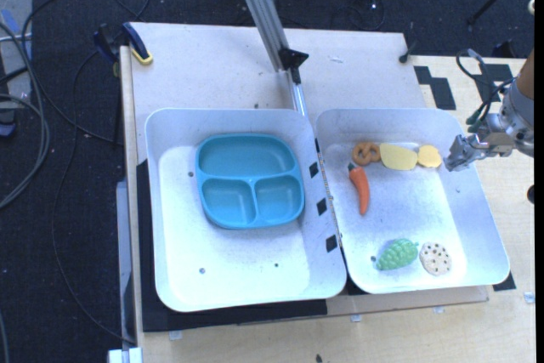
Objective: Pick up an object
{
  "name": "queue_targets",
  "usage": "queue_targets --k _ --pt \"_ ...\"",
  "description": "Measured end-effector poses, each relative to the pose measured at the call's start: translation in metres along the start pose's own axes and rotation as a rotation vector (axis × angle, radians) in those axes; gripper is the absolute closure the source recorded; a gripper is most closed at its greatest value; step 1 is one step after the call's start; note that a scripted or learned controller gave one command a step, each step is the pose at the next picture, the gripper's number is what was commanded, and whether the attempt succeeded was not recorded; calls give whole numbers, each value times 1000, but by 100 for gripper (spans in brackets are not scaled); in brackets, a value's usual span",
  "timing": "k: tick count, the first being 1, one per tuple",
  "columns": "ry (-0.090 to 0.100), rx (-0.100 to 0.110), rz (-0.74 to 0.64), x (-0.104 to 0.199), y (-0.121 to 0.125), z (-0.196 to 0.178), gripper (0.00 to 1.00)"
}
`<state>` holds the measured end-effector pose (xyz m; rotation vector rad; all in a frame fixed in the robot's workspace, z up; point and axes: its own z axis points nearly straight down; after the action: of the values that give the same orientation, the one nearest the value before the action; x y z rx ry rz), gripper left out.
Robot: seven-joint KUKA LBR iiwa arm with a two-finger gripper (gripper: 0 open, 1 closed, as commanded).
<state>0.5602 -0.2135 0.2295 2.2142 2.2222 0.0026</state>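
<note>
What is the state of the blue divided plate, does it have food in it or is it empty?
Empty. The blue plate in the left bin shows bare compartments; the toy foods, such as the carrot, lie in the right bin.

Two bins (170, 183), one tray (251, 180), five toy foods (361, 189).

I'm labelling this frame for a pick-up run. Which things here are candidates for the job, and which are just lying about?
Job:
gripper
pretzel
yellow piece
carrot
green piece
cookie

Lying about:
blue divided plate
left bin
yellow-tipped clamp
</note>
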Motion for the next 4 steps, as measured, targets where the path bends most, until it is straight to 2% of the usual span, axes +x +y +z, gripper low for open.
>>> queue_targets --k 1,3,4 --pt "0 0 0 4 -4 -60 100" --pt "2 6 -2 109 -12 -36 100" --pt "2 4 -2 160 -5 -40 100"
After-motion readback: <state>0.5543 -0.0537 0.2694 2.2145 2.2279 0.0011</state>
